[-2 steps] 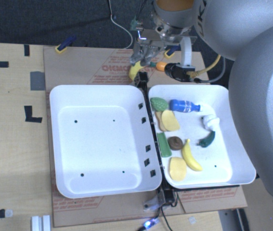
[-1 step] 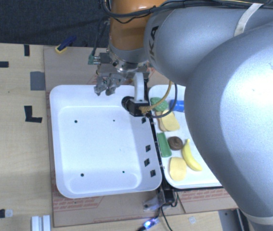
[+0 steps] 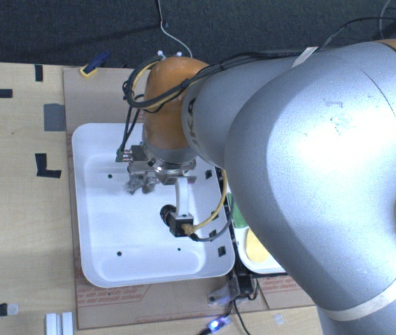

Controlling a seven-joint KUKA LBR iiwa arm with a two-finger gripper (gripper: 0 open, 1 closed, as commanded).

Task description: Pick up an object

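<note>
Looked down at a slant on two white bins on a wooden bench (image 3: 16,208). Found the grey arm (image 3: 309,152) reaching in from the right, covering most of the right bin (image 3: 255,263). Placed the gripper (image 3: 140,182) low over the upper middle of the left bin (image 3: 86,145), pointing downward. Could not tell how wide it stood, nor whether it held anything. Made out a green object (image 3: 238,215) and a yellow object (image 3: 259,246) at the right bin's left edge, largely hidden. Could not tell either one's long axis or heading.
</note>
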